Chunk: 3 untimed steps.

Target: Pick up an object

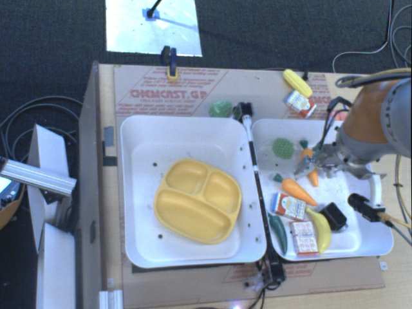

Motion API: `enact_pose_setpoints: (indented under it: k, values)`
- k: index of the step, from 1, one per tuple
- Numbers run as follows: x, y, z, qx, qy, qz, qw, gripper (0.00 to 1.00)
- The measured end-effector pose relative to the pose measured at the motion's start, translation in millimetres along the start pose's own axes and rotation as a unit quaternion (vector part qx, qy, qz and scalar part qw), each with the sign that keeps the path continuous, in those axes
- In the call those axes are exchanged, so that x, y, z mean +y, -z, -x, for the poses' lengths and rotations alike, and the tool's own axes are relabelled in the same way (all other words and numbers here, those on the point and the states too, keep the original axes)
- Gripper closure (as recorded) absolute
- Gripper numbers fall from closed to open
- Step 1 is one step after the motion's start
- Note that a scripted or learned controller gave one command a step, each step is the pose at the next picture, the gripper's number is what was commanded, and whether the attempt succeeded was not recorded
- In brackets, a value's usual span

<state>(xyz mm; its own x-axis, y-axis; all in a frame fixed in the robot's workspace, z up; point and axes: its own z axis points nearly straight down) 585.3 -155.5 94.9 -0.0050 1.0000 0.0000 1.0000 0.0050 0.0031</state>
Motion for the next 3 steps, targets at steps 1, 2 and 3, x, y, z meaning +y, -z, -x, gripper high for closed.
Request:
enact_pose_setpoints:
  k: [1,2,3]
  values:
    - [-37.8,-11.5,-76.5,0.002,0.002,-0.003,1.0,0.0]
    - [-35.2,0.1,-72.0,0.0,-0.001,0.0,1.0,1.0]
    - [-32.8,95.1,-163.0,0.002,0.004,0.003,1.0,1.0]
